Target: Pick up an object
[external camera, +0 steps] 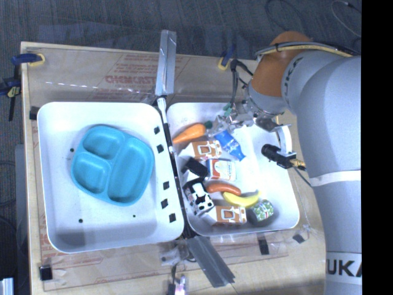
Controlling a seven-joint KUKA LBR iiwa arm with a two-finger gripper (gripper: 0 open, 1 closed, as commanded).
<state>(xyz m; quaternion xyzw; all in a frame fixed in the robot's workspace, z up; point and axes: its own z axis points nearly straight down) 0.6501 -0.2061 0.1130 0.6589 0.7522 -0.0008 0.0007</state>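
My gripper [223, 123] hangs low over the far part of the right bin [284, 186], just above a blue packet [231, 145] and beside an orange carrot [189, 132]. Below them lie two small cartons [206, 149] [222, 169], a black block [195, 166], a black-and-white cow toy [199, 198], a red sausage [217, 187], a yellow banana [241, 197], a third carton [230, 214] and a green patterned ball [263, 211]. Nothing is visibly lifted off the bin floor.
The left bin [55, 140] holds a blue divided plate [113, 163]. A metal bar [164, 66] runs back from the seam between the bins. The grey arm [319, 109] with its orange band covers the right side.
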